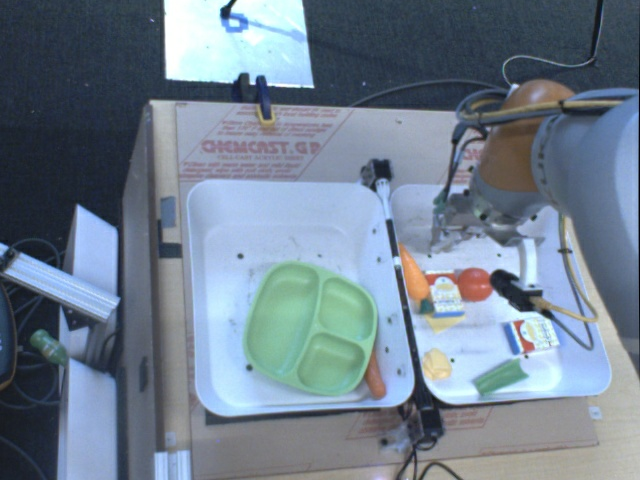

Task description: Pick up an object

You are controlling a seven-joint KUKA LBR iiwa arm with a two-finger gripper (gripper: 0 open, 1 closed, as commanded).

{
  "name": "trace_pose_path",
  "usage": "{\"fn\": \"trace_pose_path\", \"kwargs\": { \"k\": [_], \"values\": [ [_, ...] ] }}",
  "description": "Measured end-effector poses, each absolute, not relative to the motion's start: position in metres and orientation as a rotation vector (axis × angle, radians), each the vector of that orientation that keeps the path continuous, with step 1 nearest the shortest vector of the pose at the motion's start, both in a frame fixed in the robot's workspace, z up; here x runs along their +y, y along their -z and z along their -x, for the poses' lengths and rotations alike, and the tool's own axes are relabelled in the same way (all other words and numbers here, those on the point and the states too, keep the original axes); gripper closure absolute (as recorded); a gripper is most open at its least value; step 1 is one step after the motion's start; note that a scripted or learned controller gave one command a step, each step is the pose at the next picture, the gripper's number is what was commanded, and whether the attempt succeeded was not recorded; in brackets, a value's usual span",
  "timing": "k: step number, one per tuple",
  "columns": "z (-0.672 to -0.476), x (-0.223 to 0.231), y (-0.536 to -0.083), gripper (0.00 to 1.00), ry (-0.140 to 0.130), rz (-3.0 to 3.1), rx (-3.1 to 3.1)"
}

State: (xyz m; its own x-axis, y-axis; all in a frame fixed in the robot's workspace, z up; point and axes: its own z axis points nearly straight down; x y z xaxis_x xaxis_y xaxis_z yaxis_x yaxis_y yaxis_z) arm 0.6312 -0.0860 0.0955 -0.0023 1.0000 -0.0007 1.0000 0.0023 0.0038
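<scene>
Hovering my claw (450, 230) over the right bin's (585, 368) far end, grip unreadable from here, I'd drop straight down on the tomato (475, 284) just below, clear of the carrot (413, 276).

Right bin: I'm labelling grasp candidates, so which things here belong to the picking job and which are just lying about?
Job:
- gripper, above the right bin
- tomato
- carrot
- green block
- small carton
- yellow piece

Lying about:
- green divided plate in the left bin
- second carrot beside that plate
- clamp on the bench edge
</scene>
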Motion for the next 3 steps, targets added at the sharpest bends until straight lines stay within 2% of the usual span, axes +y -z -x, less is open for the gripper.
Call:
{"fn": "trace_pose_path", "kwargs": {
  "k": [1, 2, 3],
  "values": [
    [-0.631, -0.086, -0.095, 0.0, -0.003, -2.217, 2.222],
    [-0.632, -0.086, -0.106, 1.0, -0.006, -2.214, 2.222],
    [-0.632, -0.086, -0.106, 0.0, -0.006, -2.215, 2.222]
  ]
}}
